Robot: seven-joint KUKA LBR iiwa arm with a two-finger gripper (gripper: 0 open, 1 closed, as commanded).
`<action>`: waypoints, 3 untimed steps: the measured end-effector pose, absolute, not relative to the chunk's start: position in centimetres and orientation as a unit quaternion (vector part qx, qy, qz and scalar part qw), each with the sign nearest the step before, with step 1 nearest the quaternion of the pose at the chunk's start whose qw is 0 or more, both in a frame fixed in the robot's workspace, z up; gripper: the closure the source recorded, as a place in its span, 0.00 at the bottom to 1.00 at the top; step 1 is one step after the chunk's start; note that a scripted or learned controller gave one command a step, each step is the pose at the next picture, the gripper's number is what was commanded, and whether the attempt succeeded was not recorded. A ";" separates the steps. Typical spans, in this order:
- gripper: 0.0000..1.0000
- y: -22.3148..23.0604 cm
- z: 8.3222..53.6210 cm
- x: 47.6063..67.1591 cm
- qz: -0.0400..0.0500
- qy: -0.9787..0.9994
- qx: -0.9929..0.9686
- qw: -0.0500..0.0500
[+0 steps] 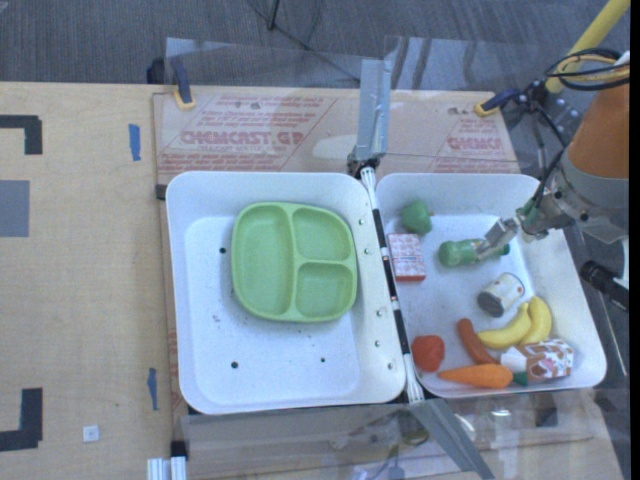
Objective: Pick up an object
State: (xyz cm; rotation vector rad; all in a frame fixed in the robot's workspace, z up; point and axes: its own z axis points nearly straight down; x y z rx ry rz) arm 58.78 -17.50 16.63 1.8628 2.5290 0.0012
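The end effector (497,238) reaches in from the right bin's (590,368) right edge, its fingers seemingly clamped on the right end of a green toy vegetable (460,253), perhaps a cucumber, though the contact is too small to be sure. That piece lies near the bin's middle, long axis roughly left to right. Just beside it lie a red-and-white carton (406,257) and a green pepper (416,216); a banana (522,325) and carrot (477,375) crowd the near right corner, likely loose stock.
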 end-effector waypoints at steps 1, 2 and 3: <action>0.00 -15.4 8.9 54.9 0.002 0.840 0.542 0.005; 1.00 -15.7 10.2 55.2 0.003 0.839 0.544 0.012; 0.00 -15.7 10.2 55.2 0.003 0.839 0.544 0.012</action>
